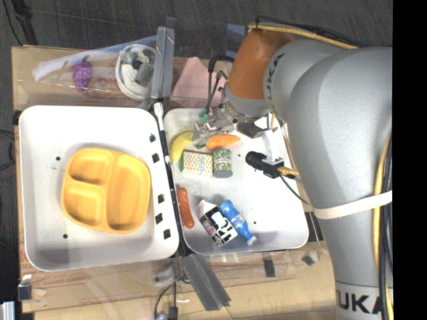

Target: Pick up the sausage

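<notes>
Camera view, for you:
Arm: grey KUKA w/ orange band, reaches in from right, wrist over top of right bin.
Gripper: low at the bin's upper left, just above carrot and by banana. Jaws: you can't tell, too small and cluttered.
Sausage: lies along right bin's left wall, lower half, well apart from gripper.
Nearby: patterned box, green can mid-bin; blue bottle and black-white pack near bottom.
Left bin: yellow divided plate inside.
</notes>
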Controlling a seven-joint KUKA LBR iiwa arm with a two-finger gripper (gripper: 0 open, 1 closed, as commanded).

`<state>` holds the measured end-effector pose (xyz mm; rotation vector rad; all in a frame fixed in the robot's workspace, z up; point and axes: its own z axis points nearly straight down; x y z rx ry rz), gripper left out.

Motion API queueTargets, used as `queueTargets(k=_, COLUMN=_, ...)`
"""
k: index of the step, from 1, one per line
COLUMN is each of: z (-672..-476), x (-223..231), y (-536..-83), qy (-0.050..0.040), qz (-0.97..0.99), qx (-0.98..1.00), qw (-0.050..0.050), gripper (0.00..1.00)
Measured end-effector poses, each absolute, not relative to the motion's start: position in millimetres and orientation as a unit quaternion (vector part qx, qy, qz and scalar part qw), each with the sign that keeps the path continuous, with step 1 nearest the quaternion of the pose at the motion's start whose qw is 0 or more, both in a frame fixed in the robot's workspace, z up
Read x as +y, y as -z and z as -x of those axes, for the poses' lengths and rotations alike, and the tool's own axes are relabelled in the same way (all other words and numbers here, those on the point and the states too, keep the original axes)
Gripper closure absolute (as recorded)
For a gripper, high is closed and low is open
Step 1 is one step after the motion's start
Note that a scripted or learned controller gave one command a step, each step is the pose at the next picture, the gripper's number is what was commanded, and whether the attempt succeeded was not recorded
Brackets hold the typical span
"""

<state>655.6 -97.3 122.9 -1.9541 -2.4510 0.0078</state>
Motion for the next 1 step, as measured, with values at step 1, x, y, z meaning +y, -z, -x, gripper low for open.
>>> queueTargets(k=1, z=-557.1, x=-113.1, y=-216.9, qy=-0.0013, qz=0.563, qx=-0.827, qw=0.003, gripper=1.0)
